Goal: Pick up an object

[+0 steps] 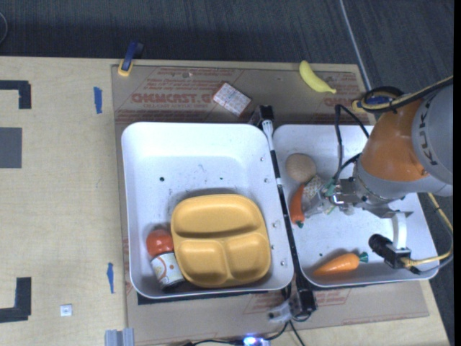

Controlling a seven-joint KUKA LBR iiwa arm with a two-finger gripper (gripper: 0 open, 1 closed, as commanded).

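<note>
The right bin [360,139] holds a beige egg-shaped object [300,167], a red-orange pepper-like piece [296,206] against its left wall, a small crinkled silvery object [312,192] and an orange carrot [337,264] near its front wall. My gripper [330,194] reaches in from the right, low over the bin, right beside the silvery object and just below the beige one. The wrist body hides how the gripper meets that object. The orange band [392,153] of the arm sits above the bin's right half.
The left bin [194,139] holds a large yellow divided tray [219,238], with a red object [159,242] and a small white-and-orange can [166,267] at its left. Behind the bins lie a yellow banana [315,78] and a small patterned box [230,99].
</note>
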